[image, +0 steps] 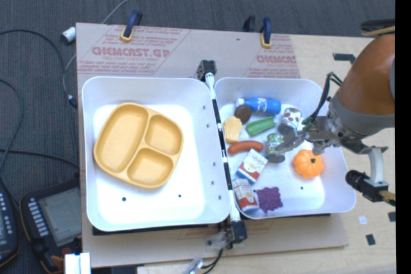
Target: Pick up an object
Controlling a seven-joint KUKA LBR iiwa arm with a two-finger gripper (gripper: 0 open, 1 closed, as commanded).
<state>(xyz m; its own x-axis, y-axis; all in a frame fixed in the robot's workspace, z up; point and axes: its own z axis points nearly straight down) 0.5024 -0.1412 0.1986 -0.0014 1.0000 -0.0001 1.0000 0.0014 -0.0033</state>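
— Over right bin (pixel 334 197), gripper (pixel 282 141) low among toys beside orange pumpkin (pixel 308 164); jaws' spread impossible to tell.
— Looks light, rigid, slick. Best pinched across its round middle.

You are looking at a crowded right bin (pixel 334 202): bottle (pixel 258 104), pepper (pixel 259 126), corn (pixel 232 129), sausage (pixel 244 146), cartons (pixel 252 167) and grapes (pixel 269 199) are filling its left half, and the orange (pixel 308 164) is sitting just beside the gripper (pixel 284 141). Bare floor is showing along its right and front edges. In the left bin (pixel 192 202), the yellow tray (pixel 139 145) is taking the middle, leaving bare margins around it.
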